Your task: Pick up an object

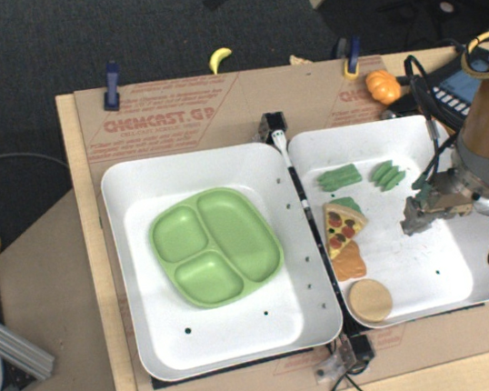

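1. The pick is not yet made: nothing sits between the fingers of the gripper, which hovers low over bare floor in the right bin.
2. Taking the pizza slice as landmark, the gripper stands to its right, apart from it, with white bin floor between them.
3. The fingers look drawn close together, with no toy clamped, though the view is small and I judge this loosely.
4. Candidates all lie loose: 2 green pieces above the pizza slice, an orange piece touching its lower edge, and a tan round disc below that.
5. Left to do: choose 1 object, descend, close, lift.
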You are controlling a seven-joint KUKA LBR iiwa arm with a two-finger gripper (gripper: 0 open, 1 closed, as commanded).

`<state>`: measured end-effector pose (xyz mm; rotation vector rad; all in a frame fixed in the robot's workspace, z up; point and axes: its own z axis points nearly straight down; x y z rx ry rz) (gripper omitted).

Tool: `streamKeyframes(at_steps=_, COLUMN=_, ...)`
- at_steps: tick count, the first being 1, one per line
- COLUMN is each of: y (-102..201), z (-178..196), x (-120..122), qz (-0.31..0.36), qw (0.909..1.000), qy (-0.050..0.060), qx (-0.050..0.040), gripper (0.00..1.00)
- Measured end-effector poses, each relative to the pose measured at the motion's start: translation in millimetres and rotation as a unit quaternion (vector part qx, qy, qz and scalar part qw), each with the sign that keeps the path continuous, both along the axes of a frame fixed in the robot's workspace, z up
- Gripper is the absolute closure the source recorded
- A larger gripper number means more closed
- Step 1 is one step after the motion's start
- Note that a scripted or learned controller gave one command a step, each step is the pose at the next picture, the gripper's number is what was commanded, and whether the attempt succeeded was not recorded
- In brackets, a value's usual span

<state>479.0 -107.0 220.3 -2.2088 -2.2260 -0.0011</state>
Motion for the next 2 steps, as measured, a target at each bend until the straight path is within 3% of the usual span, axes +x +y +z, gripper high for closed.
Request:
streamKeyframes(at_steps=1, y=102, z=-8, x=1, qz=0.002, qw=1.0, qy=0.0, qx=0.0004, gripper=1.0)
streamKeyframes(at_steps=2, y=91, z=128, x=2, qz=-0.003, qw=0.9999, qy=-0.01, qx=-0.0023, gripper=1.0)
